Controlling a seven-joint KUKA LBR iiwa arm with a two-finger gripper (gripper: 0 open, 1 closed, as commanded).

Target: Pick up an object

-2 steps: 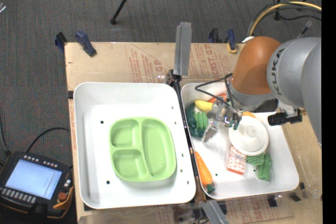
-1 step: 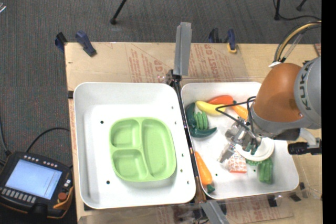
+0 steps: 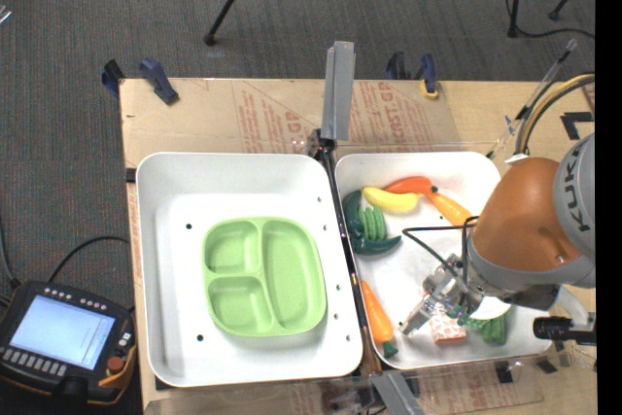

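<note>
My gripper [image 3: 428, 306] hangs low in the right bin [image 3: 486, 165], near its front edge, under the orange wrist band. A small orange and white block [image 3: 449, 334] lies just right of its tip, and a green toy [image 3: 494, 328] lies beside that, partly hidden by the arm. A carrot [image 3: 375, 306] lies along the bin's left wall, left of the gripper. Farther back are a yellow banana [image 3: 391, 200], an orange pepper [image 3: 437, 199] and a dark green vegetable [image 3: 369, 224]. Nothing shows as held.
The left bin [image 3: 165, 209] holds a light green divided plate [image 3: 262, 275]. A grey post [image 3: 338, 97] stands at the back between the bins. A teach pendant [image 3: 63, 335] sits off the bench at the lower left. A black cable [image 3: 428, 233] loops over the right bin.
</note>
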